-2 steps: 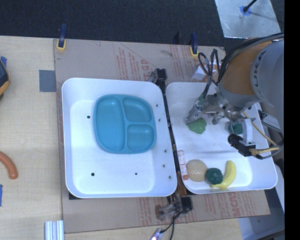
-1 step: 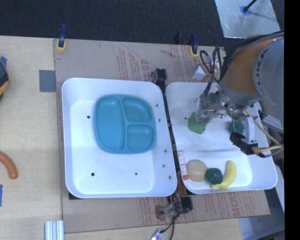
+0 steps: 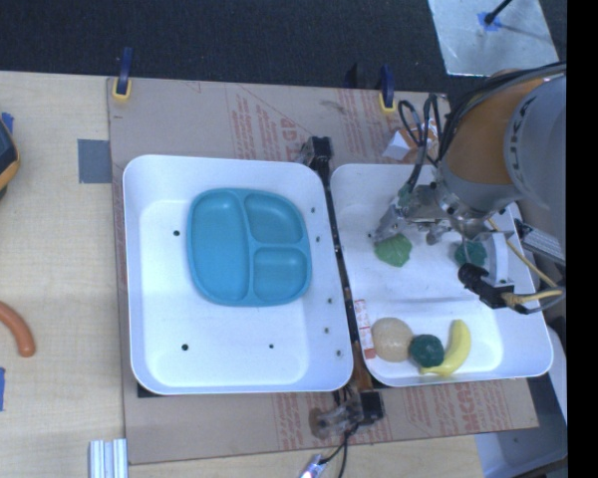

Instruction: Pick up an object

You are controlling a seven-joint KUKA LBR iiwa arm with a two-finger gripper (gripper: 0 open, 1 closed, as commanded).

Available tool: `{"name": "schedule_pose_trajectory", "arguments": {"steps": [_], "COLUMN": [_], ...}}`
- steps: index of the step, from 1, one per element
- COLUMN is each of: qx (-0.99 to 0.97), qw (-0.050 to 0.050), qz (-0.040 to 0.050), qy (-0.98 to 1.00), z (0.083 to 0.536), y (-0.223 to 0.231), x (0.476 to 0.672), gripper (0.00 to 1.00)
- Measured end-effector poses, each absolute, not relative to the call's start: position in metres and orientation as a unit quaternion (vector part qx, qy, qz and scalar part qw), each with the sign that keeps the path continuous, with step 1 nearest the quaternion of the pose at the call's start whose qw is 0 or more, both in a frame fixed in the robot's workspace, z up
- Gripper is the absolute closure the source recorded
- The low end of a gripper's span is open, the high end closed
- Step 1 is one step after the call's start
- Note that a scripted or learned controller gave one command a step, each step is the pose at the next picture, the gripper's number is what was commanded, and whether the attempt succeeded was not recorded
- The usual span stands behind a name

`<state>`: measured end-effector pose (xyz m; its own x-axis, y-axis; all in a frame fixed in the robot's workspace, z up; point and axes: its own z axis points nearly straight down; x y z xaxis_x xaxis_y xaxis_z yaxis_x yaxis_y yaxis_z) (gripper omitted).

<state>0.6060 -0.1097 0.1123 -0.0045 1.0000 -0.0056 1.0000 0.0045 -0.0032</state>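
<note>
In the right bin [image 3: 439, 386], my gripper [image 3: 416, 229] hangs low over the far half and stands open, nothing held between its fingers. A green lumpy object [image 3: 393, 252] lies just below its left fingertip [image 3: 385, 231], touching or nearly touching it. Partly hidden under the wrist, a teal object [image 3: 469, 255] sits to the right. Along the bin's near side lie a beige ball [image 3: 390, 338], a dark green ball [image 3: 427, 349] and a yellow banana [image 3: 457, 347], close together.
The left bin [image 3: 149, 267] holds a blue divided plate [image 3: 249, 246]. An orange sausage [image 3: 12, 327] lies on the bench at the far left, outside the bins. A black clip and cables [image 3: 493, 292] hang off the arm over the right bin.
</note>
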Motion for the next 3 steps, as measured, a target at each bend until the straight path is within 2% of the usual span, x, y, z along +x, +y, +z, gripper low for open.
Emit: {"name": "schedule_pose_trajectory", "arguments": {"steps": [1,2,3], "qx": [0.705,0.706,0.705], "qw": [0.003,-0.001,0.001], "qz": [-0.0002,-0.0015,-0.0011], "qy": [0.709,0.708,0.709], "z": [0.092,0.092,0.102], "y": [-0.101,-0.119,-0.120], "x": [0.620,0.613,0.613], "gripper": [0.00,0.00,1.00]}}
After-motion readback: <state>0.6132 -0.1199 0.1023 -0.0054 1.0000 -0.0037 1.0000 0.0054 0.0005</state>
